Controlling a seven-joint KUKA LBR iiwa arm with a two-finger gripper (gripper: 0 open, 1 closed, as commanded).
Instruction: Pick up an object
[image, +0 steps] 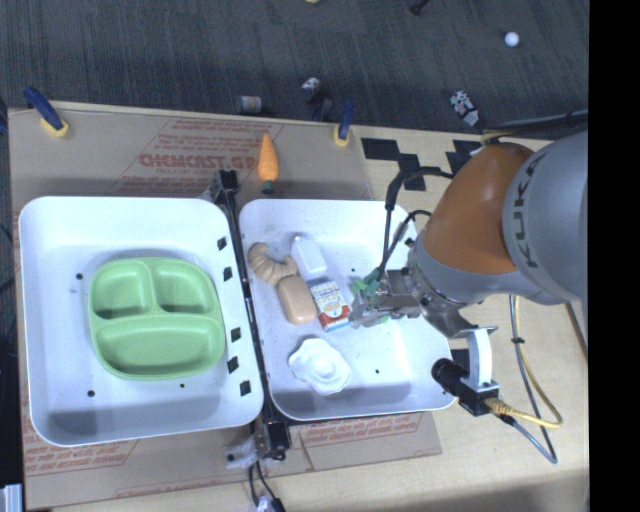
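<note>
Orange-banded and grey, the arm (500, 225) fills the right side of the view, nearest the lens, reaching down into the right bin (400, 395). Its gripper (368, 300) sits low over that bin's floor, but the fingertips blur into the wrist hardware, so whether the jaws are open or closed cannot be told, nor whether anything is caught between them.

Just beside the jaws, toward the other bin, lies a small carton (330, 303) with red and white print, close enough that it may be touching. Next outward is a tan bread-like piece (295, 299), and beyond it a knobbly beige object (268, 262). A white bottle-shaped item (308, 255) lies up from the carton. Toward the bin's near edge rests a white lidded cup (320, 366), apart from the jaws.

Well away, in the left bin (50, 400), sits a green divided plate (155, 318). An orange carrot (267, 158) lies on the cardboard (150, 150) above the bins.
</note>
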